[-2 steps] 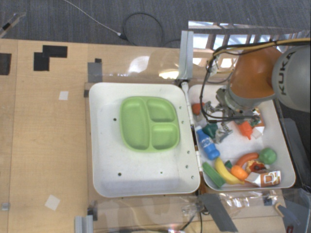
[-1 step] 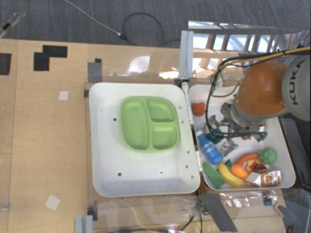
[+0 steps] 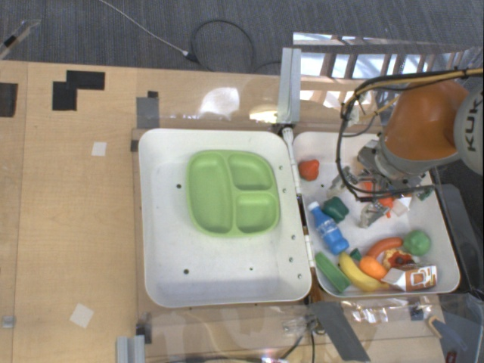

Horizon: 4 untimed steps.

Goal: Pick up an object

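**Colours on the bench and in the two bins**

The pale tan wooden bench [image 3: 68, 225] carries black square markings [image 3: 76, 88]. The left shallow white plastic bin [image 3: 162, 278] holds a light green three-section plate [image 3: 231, 193]. Right of that plate, the second white bin [image 3: 446, 233] holds a red-orange round piece [image 3: 308, 169], a blue plastic bottle [image 3: 329, 231], a yellow toy banana [image 3: 358, 275], a dark green oblong piece [image 3: 331, 272], a green round piece [image 3: 417, 242] and an orange carrot-like piece [image 3: 373, 266]. The arm's band [image 3: 423, 123] is orange.

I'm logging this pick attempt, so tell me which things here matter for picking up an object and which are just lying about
For the job: gripper over the right bin; candidates there are blue bottle, banana, red tomato, green ball, carrot.

Lying about: green divided plate in the left bin; black cable.
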Each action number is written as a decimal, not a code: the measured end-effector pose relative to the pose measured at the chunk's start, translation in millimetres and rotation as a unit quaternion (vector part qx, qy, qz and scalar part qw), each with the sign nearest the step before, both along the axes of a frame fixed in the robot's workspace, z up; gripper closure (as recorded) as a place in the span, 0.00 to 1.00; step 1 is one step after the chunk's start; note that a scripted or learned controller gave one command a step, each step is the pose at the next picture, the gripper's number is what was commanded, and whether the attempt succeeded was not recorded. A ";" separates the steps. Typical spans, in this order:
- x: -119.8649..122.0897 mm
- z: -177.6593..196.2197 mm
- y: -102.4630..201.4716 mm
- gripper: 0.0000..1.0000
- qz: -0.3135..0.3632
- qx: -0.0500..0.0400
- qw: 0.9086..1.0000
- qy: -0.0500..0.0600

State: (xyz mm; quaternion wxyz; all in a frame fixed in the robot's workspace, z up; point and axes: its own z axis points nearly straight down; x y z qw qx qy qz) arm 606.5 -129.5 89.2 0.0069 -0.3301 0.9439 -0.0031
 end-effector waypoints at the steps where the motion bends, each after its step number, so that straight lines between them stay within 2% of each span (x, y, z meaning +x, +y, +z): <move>1: 5.0 15.8 2.9 1.00 0.001 0.001 1.000 -0.008; 2: -21.2 78.2 -24.7 1.00 0.192 -0.002 0.981 0.002; 3: -21.5 77.1 -23.2 0.00 0.192 -0.001 0.981 0.002; 4: 3.9 0.8 -39.5 0.00 0.161 -0.002 0.987 0.000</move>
